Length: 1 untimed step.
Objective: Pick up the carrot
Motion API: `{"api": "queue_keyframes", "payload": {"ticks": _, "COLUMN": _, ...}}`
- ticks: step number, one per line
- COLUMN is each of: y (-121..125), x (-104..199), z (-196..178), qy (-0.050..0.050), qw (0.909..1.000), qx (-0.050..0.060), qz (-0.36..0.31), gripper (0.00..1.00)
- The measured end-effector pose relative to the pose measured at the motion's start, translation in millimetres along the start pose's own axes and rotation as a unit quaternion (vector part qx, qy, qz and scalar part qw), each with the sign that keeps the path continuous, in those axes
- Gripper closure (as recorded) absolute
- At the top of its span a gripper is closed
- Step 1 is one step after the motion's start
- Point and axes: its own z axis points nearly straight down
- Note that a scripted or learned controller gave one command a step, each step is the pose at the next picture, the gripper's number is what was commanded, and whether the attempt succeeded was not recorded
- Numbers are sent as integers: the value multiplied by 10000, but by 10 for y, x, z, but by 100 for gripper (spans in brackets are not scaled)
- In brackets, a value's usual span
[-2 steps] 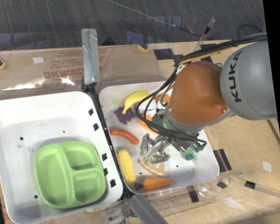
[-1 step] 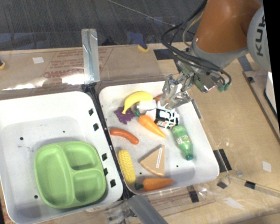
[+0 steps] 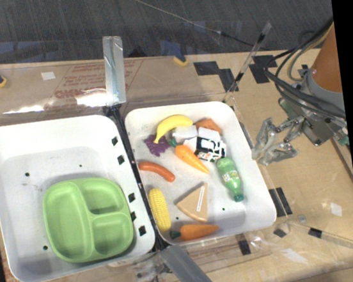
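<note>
The carrot (image 3: 191,158) lies in the middle of the right bin (image 3: 251,179), pointing at a slant from upper left to lower right. Its upper end is close to a purple bunch of grapes (image 3: 157,146) and a yellow banana (image 3: 171,126). On its right side a black and white carton (image 3: 208,147) touches it or nearly touches it, and a green bottle (image 3: 230,177) lies just beside its lower tip. To its left there is a red sausage (image 3: 156,170), a little apart. Below it sit a tan wedge of bread (image 3: 194,204), a corn cob (image 3: 159,208), and a second orange carrot-like piece (image 3: 195,231) near the front wall. The left bin (image 3: 3,147) holds a green divided plate (image 3: 88,218).

The gripper (image 3: 272,144) is outside the right bin, over the bench to the right of it, well apart from the carrot. Nothing is seen between its fingers; how far they are spread I cannot tell.
</note>
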Motion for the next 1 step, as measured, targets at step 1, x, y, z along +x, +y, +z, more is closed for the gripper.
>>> {"api": "queue_keyframes", "payload": {"ticks": 1, "y": 1, "x": -236, "z": 1581, "qy": 41, "qw": 9764, "qx": -95, "qz": -2156, "gripper": 100}}
